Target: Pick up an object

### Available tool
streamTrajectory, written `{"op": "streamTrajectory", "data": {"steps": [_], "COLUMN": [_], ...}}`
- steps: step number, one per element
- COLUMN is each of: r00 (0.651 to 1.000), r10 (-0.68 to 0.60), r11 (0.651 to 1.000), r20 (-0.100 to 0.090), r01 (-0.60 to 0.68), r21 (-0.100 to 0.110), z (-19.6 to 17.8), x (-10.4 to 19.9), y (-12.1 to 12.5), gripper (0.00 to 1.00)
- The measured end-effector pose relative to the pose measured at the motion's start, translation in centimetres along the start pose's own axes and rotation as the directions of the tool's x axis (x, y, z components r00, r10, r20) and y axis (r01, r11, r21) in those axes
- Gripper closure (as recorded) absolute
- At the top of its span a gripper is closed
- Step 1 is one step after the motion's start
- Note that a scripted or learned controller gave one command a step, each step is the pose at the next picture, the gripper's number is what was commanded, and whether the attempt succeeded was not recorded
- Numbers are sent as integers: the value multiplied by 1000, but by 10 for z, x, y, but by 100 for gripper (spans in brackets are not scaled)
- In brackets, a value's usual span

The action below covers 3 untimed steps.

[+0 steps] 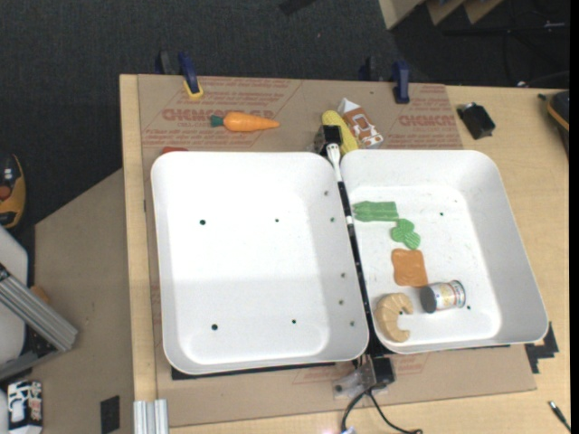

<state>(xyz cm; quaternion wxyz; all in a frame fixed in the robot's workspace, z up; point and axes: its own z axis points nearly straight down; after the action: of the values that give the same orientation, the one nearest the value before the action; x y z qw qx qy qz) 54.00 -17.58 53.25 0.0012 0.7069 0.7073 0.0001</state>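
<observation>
Candidate objects are grouped in the right-hand shallow white bin, lower right of centre in the frame. A small cylindrical tin with a silver lid lies on its side near the bin's lower edge. Just to its left rests a tan, curved croissant-like piece, close to the tin and possibly touching it; contact cannot be resolved. Above these, a flat orange squarish piece is seen, then a small green leaf-like piece and a longer green flat piece toward the bin's upper left.

The left-hand shallow white bin occupies the centre-left of the frame. On the brown board surface beyond the bins, at upper centre, an orange toy carrot with a green top and a yellow banana-like item beside a small printed packet are placed.

Step judged to be in hand: approach, with no object yet selected. The tin is judged the best target, since it offers height for the fingers. A descent from above is advised, with the fingers set across the tin's round body and clear of the croissant-like piece. The flat pieces are judged harder to grip.

Fingers: state not determinable from this frame; nothing is recorded as held or touched.
</observation>
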Motion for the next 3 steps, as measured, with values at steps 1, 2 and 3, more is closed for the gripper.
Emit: {"op": "streamTrajectory", "data": {"steps": [1,2,3], "r00": [1000,1000,1000], "r10": [-9,0,-8], "r11": [1000,1000,1000], "r20": [-7,0,-3], "r01": [9,0,8], "r21": [18,-4,-20], "z": [169,147,2], "x": [89,82,149], "y": [38,38,-16], "gripper": [0,100,100]}}
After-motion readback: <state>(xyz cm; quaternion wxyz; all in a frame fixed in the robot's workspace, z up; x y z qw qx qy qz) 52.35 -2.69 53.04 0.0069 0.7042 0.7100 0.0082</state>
